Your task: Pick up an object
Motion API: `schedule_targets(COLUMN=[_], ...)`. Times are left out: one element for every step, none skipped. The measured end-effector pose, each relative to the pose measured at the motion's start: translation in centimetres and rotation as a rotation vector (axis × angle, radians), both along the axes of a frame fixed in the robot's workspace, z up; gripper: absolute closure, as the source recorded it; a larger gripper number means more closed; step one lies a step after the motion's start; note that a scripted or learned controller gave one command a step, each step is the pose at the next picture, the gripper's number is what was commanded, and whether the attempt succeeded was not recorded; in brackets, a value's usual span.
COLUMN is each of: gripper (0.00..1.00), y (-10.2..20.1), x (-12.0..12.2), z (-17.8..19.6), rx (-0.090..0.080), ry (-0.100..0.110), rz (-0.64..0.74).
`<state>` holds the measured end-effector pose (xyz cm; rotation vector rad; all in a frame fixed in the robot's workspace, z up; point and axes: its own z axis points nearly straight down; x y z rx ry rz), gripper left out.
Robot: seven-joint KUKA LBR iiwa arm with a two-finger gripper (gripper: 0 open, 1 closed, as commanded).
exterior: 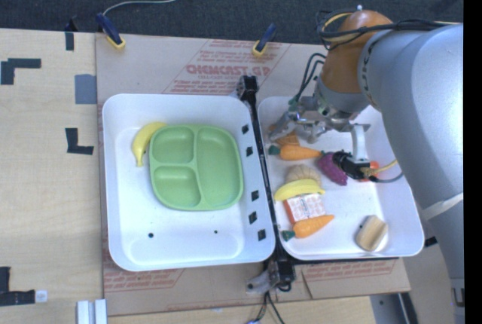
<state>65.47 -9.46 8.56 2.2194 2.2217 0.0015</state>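
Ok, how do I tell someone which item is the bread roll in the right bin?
Look in the right bin, at its near right corner. The bread roll lies there alone, apart from the pile by the divider. It is pale tan and stubby, unlike the orange carrot and yellow banana.

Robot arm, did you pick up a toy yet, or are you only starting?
Only starting, it seems. Done: the arm has reached over the right bin, and its tool sits low by the upper carrot. In hand: nothing I can see lifted; the purple eggplant, banana and lower carrot all lie on the bin floor. Left: grip one toy and raise it.
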Motion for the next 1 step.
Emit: schedule_targets(gripper=[0.0], y=[-0.09], x=[0.47], z=[-0.01], rx=[0.0], ry=[0.0], rz=[0.001])
